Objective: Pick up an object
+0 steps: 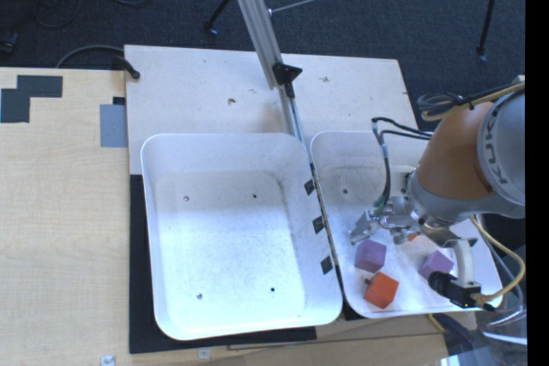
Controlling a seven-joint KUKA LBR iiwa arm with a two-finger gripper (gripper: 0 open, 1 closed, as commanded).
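Observation:
In the right bin (343,159), a purple cube (371,254) lies near the front. An orange cube (382,290) sits just in front of it, and a second purple block (436,263) lies to their right. My gripper (383,227) hangs low over the bin, just behind and slightly above the first purple cube. It is open, with nothing between its fingers. The orange-banded wrist (455,163) hides the bin's right side.
The left bin (163,184) lies beside the right one, joined by a divider with black clips (317,223). A slanted aluminium rail (257,17) rises behind the bins. Cables (480,291) trail by the right bin's front right corner.

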